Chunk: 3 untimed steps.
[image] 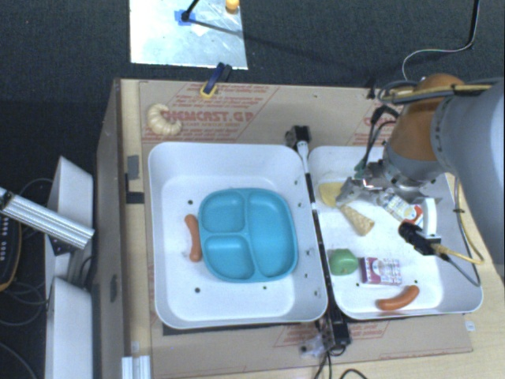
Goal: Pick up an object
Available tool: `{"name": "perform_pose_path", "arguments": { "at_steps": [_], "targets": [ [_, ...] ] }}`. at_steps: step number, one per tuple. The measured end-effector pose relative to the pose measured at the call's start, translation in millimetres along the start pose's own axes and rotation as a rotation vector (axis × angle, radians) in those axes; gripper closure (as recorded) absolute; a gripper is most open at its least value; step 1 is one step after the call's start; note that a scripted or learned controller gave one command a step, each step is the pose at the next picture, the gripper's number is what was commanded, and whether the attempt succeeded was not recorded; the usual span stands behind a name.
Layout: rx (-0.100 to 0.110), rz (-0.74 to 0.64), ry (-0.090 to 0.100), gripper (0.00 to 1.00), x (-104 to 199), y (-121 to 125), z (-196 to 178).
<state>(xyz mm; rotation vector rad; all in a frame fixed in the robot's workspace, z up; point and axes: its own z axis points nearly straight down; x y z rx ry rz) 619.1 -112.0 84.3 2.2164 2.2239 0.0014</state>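
— Counted in the right bin (461,287)?
— Five: pale wedge (359,218) with rough crumbly face, flat yellow piece (327,192), round green lump (342,261), boxy printed carton (381,271), smooth orange sausage (397,298).
— And the left bin (170,212)?
— Two: glossy blue plastic tray (246,234) with three compartments, plus one slim orange sausage (193,238) just beside it.
— End effector (353,189)?
— Low over the wedge's far end; open or closed, cannot tell.

In the right bin (458,287), the gripper (353,189) hovers over a cheese wedge (359,217); a green apple (342,261) lies at six o'clock.
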Motion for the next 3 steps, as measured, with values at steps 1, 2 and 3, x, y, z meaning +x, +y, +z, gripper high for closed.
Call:
{"name": "perform_pose_path", "arguments": {
  "at_steps": [1, 2, 3],
  "targets": [
    [0.0, 0.002, 0.0, 0.0, -7.7, -34.9, -0.1],
    [-0.002, 0.0, 0.0, 1.0, -7.7, -34.0, -10.9],
    [-0.002, -0.001, 0.002, 1.0, 90.3, -24.8, -101.0]
  ]
}}
